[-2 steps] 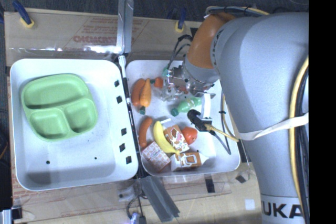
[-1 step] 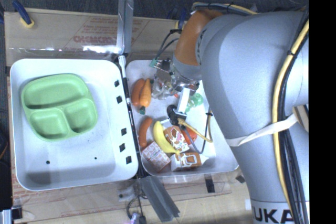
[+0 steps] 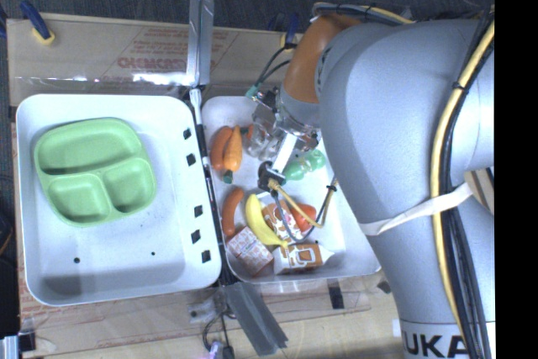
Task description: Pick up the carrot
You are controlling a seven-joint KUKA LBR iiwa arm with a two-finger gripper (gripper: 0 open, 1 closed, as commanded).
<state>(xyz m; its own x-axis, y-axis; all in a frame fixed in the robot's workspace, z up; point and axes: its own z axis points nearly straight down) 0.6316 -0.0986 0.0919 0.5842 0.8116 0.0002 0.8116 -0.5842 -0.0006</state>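
Arm (image 3: 403,147) sits closest to the lens, a big grey body covering the right side of the view, orange band (image 3: 304,55) above the wrist at top centre. Gripper (image 3: 271,172) hangs low inside the right bin (image 3: 220,109), over the middle of the pile. From where I stand its grip state is unreadable, wrist and cables block it, so cannot tell. Nothing visibly held. Carrot (image 3: 226,148) lies in the right bin's upper left, near the wall by the divider, stubby orange body with the green end pointing down toward the bin's middle. It sits just left of the gripper, apart from it, not lifted. Below the carrot, a second orange piece (image 3: 231,212) lies along the same wall. Banana (image 3: 259,221) curves just right of that, touching it or nearly so. Red item (image 3: 304,214) sits beside the banana under thin rods or cables. Green item (image 3: 304,165) pokes out next to the wrist, partly hidden. Two small cartons (image 3: 250,252) rest at the bin's near edge, one brown and white, one orange labelled. Left bin (image 3: 101,277) holds a green divided tray (image 3: 92,171), three compartments, placed toward the upper left. Bench (image 3: 126,46) behind the bins is bare cardboard-brown with red print.
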